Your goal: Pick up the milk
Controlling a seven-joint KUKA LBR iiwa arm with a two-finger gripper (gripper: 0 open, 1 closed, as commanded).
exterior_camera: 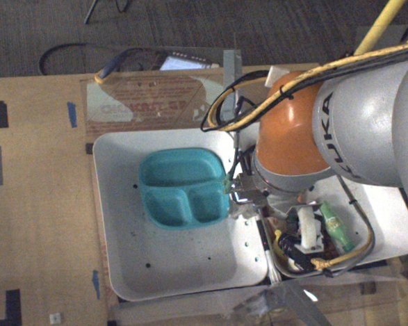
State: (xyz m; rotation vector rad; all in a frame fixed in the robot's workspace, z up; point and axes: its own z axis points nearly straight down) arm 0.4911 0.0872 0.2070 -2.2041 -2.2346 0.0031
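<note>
The gripper (242,191), mostly hidden under the orange wrist (289,135), sits at the teal tray's (181,188) right edge. To its right and lower in the view, the milk (307,229) lies in the right bin (397,230), beside a green bottle (336,230).

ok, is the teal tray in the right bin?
No, the teal tray lies in the left bin, its right edge near the divider.
</note>
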